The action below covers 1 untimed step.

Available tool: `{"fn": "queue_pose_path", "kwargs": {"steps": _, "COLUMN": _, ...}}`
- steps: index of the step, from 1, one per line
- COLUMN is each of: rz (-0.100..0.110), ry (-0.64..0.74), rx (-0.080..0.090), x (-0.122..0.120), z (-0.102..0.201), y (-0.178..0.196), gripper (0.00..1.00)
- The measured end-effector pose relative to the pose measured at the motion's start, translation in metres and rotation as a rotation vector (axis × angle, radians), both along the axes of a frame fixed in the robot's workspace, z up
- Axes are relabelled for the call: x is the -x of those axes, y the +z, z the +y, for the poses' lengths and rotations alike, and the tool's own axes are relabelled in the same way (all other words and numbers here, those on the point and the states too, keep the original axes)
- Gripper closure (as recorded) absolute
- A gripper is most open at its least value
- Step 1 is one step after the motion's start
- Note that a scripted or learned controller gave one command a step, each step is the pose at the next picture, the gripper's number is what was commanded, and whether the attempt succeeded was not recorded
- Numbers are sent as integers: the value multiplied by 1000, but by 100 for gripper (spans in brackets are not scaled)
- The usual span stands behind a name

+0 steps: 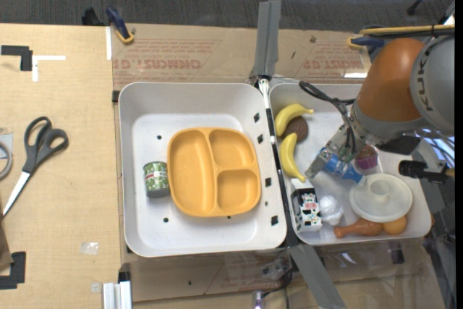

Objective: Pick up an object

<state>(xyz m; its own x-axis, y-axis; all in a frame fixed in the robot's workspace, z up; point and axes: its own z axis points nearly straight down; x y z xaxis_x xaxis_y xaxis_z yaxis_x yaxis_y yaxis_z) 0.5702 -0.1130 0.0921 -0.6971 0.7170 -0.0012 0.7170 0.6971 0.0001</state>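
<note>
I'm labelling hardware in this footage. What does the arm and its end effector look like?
The arm has a rounded grey casing with dark lettering on it and a glossy orange band above the wrist. A black cable loops out near the wrist. The end effector is a narrow metallic grey assembly; its finger detail is too small to make out.

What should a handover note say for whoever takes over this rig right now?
Gripper: low in the right bin, among its clutter; finger state unclear, nothing seen held.
Right bin: two bananas, a brown round fruit, a blue-and-clear item by the gripper, a white lidded bowl, a small black-and-white carton, an orange carrot-like toy.
Left bin: yellow divided plate, small green can beside it.
Done: arm is down in the bin.
Left: grasp and lift one object.
</note>
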Motion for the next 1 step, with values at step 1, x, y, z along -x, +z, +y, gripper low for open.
{"fn": "queue_pose_path", "kwargs": {"steps": 1, "rz": -2, "ry": 1, "rx": 1, "x": -1, "z": 0, "y": 9, "gripper": 100}}
